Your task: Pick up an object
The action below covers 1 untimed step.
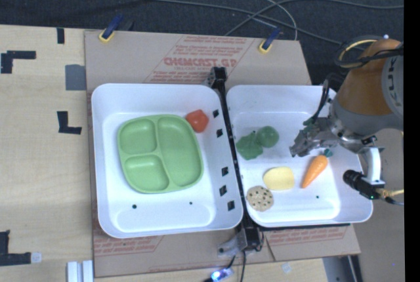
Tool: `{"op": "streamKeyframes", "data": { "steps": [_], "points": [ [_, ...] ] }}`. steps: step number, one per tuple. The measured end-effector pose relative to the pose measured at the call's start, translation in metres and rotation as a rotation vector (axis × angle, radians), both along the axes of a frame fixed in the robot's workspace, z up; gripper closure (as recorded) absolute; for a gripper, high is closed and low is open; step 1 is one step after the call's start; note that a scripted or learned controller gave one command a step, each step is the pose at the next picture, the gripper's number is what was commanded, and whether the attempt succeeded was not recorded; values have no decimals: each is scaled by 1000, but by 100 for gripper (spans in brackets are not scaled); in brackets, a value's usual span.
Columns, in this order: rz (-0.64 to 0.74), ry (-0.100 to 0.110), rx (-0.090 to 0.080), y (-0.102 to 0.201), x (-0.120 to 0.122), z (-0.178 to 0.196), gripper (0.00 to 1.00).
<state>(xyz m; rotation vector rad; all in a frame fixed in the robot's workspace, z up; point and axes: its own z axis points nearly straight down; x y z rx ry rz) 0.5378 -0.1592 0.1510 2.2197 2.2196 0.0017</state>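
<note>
Since the gripper (307, 143) hangs low in the right bin (289, 98), I'd guess it's lining up on the carrot (314, 170) at its 5 o'clock; open or closed, can't tell. Broccoli (257, 141) sits at 9 o'clock, with the yellow piece (279, 178) and cookie (260, 197) around 7.

I saw two white bins (105, 143), a pale green divided plate (159, 153), a red-orange tomato (197, 120), dark green broccoli (257, 141), a yellow lemon-like piece (279, 178), an orange carrot (314, 170) and a tan, dark-speckled cookie (260, 197).
</note>
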Motion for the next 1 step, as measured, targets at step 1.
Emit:
{"op": "streamKeyframes", "data": {
  "steps": [1],
  "points": [
    [2, -2, 0, 10, 2, 56, 100]
  ]
}}
